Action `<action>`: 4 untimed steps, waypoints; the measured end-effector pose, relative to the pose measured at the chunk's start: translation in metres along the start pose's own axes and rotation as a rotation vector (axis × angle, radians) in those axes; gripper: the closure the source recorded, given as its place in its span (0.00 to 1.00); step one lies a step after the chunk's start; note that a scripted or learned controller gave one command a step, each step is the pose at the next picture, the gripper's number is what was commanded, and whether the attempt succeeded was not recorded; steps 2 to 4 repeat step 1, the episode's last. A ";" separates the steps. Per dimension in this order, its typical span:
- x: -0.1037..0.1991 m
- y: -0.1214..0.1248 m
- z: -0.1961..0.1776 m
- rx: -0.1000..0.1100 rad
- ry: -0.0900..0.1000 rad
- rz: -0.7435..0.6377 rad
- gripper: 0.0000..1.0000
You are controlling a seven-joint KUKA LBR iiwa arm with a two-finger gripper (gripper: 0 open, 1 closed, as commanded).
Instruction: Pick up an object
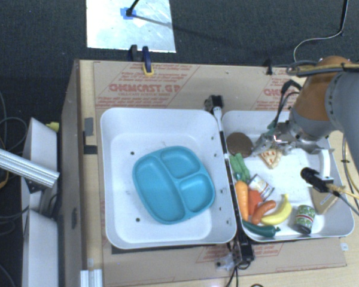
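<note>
The cardboard sheet [167, 82] under the bins carries red print: "CHEMCAST GP" reads across its upper edge. Smaller red lines around it, and a repeat at the right, are too blurred to read.

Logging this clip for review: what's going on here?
A KUKA arm reaches into the right bin, its gripper low over a waffle-like toy at the far end. Carrot, banana and can lie at the near end. A blue divided plate sits in the left bin.
</note>
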State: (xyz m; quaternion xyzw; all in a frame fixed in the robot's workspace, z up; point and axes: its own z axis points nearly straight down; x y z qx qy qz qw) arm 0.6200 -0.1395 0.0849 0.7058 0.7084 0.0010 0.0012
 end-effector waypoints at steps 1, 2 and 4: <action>0.000 0.000 -0.010 0.001 -0.001 -0.004 1.00; 0.000 0.000 -0.010 0.001 -0.001 -0.004 1.00; 0.000 0.000 -0.010 0.001 -0.001 -0.004 1.00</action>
